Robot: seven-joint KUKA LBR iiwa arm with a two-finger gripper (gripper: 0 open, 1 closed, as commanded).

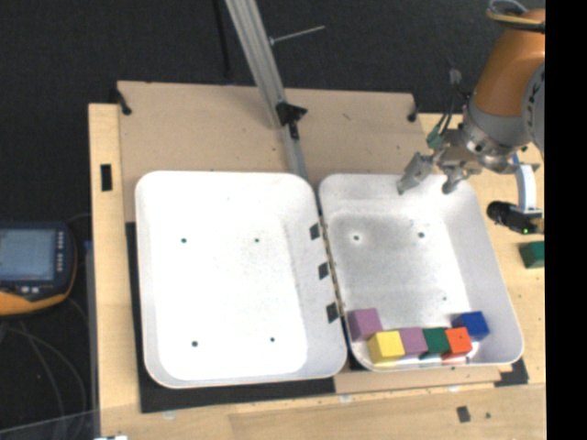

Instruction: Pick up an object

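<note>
Hand (pixel 426 181), fingers apart, hangs over right bin (pixel 404 246) on wooden bench (pixel 211 126).

Even overhead light was bright on the two white bins (pixel 229 273), which glared slightly; shadows were soft, the dark surround underexposed, and detail mildly blurred throughout.

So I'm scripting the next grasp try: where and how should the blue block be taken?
Grip the blue block from above, across its left and right faces. Those look bare, while the orange block crowds its near corner and the bin wall sits close on its right.
</note>
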